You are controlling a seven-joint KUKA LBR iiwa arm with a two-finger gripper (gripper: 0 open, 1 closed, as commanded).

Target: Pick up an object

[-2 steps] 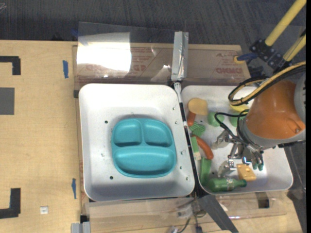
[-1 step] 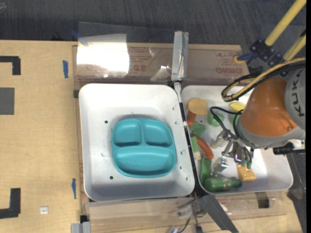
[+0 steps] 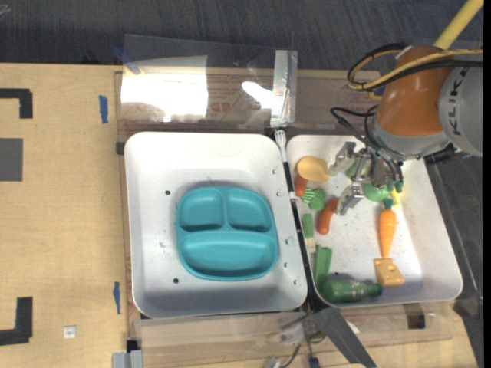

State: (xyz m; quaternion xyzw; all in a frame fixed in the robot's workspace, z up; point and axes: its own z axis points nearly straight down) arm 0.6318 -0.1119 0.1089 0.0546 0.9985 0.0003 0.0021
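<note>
Wooden bench (image 3: 54, 228), two glossy white bins; teal divided tray (image 3: 226, 232) left. My metal gripper (image 3: 359, 181) over right bin (image 3: 430, 278) by tapered carrot (image 3: 387, 230); finger state unclear.

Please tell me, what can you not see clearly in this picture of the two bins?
- Gripper: camera view, the fingers blur into metal parts; open or shut is unclear.
- Green thing beneath the wrist: partly covered by the arm.
- Small green pieces along the right bin edge: too small to identify.

Right white bin (image 3: 441, 271) crowded: toy food lines its left wall; bare floor centre. Left bin (image 3: 146, 167) holds teal divided tray (image 3: 227, 231).
</note>
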